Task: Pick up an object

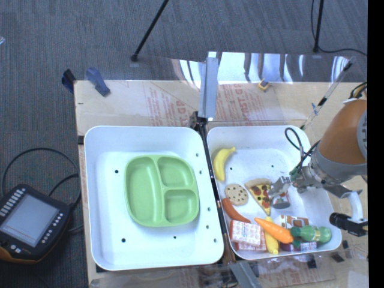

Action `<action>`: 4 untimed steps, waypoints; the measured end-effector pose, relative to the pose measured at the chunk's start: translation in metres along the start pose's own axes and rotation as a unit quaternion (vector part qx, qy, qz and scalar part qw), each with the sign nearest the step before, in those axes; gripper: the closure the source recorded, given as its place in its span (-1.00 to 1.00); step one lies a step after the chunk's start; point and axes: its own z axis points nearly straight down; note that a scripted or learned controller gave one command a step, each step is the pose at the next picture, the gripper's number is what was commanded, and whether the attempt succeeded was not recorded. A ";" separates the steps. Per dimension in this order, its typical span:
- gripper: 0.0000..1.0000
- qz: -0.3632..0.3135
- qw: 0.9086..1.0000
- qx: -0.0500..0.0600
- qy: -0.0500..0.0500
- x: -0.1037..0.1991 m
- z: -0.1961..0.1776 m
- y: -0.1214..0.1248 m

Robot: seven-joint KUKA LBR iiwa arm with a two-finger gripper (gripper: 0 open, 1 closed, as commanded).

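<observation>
The right bin holds toy food: a yellow banana at the upper left, a round cookie, a pizza slice in the middle, a sausage, an orange carrot, a pink wafer and a green item along the near side. My gripper hangs low over the bin, just right of the pizza slice, on the grey arm with the orange band. Whether anything sits between its fingers cannot be made out.
The left bin carries a green divided plate. A metal post stands behind the seam between the bins. A teach pendant lies on the floor at left. Black cables loop near the arm.
</observation>
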 end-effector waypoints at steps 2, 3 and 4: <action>-1.00 0.120 0.993 0.000 0.001 0.039 0.001 0.020; -1.00 0.160 0.987 0.004 0.001 0.057 -0.046 -0.019; -1.00 0.005 1.000 -0.004 0.000 0.084 -0.003 -0.057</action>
